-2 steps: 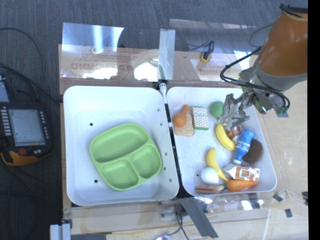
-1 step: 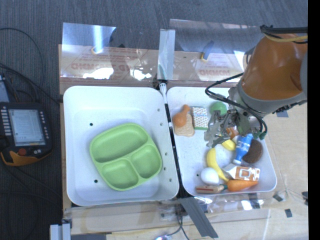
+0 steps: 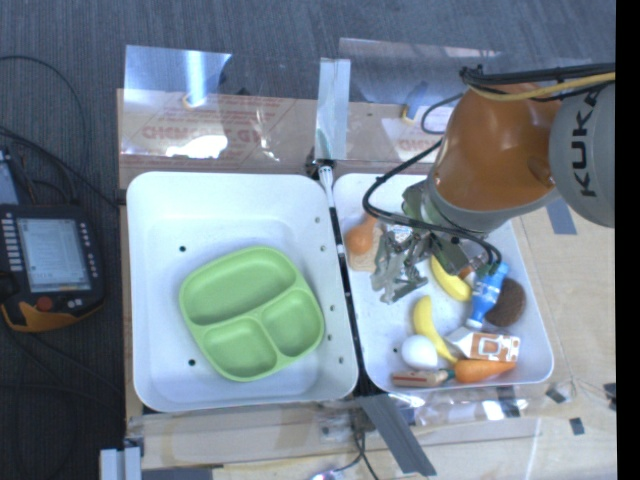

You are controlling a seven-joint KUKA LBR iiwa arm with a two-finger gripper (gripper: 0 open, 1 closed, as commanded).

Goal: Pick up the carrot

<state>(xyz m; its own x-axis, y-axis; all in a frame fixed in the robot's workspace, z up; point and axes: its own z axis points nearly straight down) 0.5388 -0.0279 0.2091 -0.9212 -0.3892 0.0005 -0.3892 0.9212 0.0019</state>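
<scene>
Orange and stubby, the carrot (image 3: 484, 370) lies at the lower right of the frame, against the front wall of the right bin (image 3: 535, 363), just below a small carton (image 3: 492, 347) and right of a white egg (image 3: 419, 351). Higher up, near the bin's left side, the gripper (image 3: 398, 268) hangs with its fingers apparently a little apart and nothing between them, though glare makes that unsure. Two bananas (image 3: 428, 320) lie between it and the carrot. At centre-left, the left bin (image 3: 160, 218) holds a green divided tray (image 3: 250, 313).
</scene>
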